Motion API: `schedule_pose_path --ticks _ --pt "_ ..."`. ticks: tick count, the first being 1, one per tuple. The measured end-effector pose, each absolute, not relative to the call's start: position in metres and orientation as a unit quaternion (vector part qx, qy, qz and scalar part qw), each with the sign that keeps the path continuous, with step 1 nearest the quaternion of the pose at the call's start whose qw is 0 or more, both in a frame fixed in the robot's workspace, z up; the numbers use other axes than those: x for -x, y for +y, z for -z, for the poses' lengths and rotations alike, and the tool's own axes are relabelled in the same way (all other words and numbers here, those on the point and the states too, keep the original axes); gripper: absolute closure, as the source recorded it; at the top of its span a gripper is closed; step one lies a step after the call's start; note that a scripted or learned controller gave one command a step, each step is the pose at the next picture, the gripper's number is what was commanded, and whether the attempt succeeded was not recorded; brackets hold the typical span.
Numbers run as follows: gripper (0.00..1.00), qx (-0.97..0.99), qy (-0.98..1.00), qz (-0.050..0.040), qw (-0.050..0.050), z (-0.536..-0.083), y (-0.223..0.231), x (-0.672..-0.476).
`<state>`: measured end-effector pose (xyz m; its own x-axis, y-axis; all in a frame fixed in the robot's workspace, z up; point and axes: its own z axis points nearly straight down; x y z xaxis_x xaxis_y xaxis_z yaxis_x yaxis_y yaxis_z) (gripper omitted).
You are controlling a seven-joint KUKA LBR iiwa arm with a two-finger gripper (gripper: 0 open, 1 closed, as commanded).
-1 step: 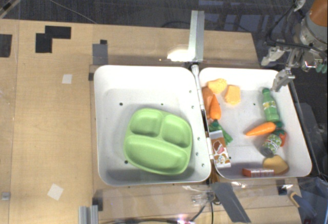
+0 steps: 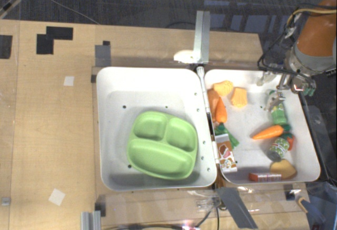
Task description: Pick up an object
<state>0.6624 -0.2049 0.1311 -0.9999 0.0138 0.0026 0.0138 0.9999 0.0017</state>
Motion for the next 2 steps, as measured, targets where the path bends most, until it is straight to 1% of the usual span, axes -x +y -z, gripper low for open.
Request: schedule_pose_path --ticks 1,2 --pt "0.00 0.049 -0.999 -0.0009 -0.007 -0.089 -0.200 -0.614" --pt "0.00 0.046 -0.999 -0.0008 -0.006 -0.089 -0.206 -0.556"
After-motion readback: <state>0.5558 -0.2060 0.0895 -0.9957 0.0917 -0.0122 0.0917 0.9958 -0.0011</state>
